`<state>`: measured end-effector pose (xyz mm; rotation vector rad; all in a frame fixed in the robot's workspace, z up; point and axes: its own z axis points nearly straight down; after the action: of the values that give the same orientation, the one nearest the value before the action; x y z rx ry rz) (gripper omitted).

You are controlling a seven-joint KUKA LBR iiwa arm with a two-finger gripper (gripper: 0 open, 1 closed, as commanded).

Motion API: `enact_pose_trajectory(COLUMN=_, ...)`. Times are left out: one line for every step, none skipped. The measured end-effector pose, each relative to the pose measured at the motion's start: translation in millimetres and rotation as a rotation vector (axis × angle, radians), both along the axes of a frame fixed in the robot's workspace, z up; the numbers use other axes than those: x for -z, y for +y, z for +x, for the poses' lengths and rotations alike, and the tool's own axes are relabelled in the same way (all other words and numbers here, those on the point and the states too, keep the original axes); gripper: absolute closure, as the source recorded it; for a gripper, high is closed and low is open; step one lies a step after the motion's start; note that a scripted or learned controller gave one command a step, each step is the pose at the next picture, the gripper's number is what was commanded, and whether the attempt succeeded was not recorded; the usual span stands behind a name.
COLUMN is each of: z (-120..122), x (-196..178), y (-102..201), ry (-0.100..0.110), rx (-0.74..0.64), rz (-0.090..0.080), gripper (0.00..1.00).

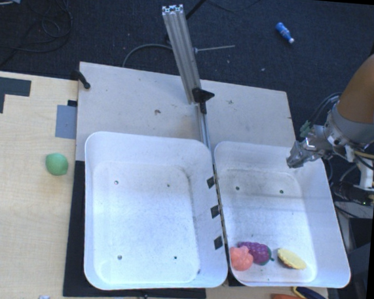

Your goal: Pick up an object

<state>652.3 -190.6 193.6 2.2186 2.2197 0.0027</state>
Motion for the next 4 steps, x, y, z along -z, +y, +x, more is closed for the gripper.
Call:
enact_pose_trajectory(z=1, x=-53, y=0, ry=-0.001, rx=0.001, rz=0.0, gripper=1.0)
enact_pose_trajectory(z=-4, x=-43, y=48, ry=0.004, rx=-0.003, rz=0.002, gripper=1.0)
enact_pose_trajectory(z=-25, x=-48, y=97, ry=0.003, rx=-0.002, rz=0.002, gripper=1.0)
enact_pose_trajectory(z=-46, x=-46, y=146, ry=0.004, rx=-0.003, rz=0.002, gripper=1.0)
